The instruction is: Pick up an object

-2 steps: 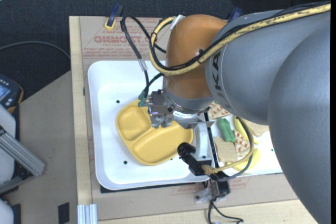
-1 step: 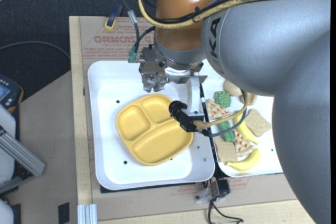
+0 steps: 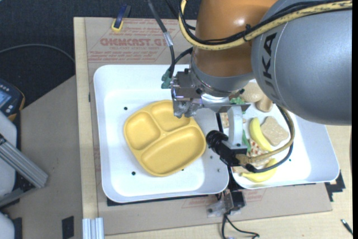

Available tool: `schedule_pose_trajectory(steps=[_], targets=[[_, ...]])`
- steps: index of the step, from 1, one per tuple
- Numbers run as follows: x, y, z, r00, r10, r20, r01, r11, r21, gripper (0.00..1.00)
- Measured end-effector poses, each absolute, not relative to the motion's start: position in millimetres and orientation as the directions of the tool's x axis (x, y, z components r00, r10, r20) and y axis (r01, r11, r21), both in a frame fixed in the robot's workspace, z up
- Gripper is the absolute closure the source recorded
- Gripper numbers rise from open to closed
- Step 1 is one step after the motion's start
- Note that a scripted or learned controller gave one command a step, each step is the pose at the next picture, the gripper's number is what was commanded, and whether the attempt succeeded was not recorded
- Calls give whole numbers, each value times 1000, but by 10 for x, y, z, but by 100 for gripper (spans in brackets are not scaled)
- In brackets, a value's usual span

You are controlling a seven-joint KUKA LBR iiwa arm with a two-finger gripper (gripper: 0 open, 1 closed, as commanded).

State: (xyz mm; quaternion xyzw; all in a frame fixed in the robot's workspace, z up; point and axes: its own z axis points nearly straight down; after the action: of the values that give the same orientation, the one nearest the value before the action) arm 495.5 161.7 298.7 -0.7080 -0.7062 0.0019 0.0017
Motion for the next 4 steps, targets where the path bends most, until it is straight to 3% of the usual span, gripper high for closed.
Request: schedule_pose_trajectory(steps=[1,3,4], targets=[[4796,1287,3496,3,1000,1,1000,-3,7,100],[4806,1317,3670,-2,1000,0,1000,2,6,100],[4764,1186,2305,3,1000,-4,1000,-3,-16,100]])
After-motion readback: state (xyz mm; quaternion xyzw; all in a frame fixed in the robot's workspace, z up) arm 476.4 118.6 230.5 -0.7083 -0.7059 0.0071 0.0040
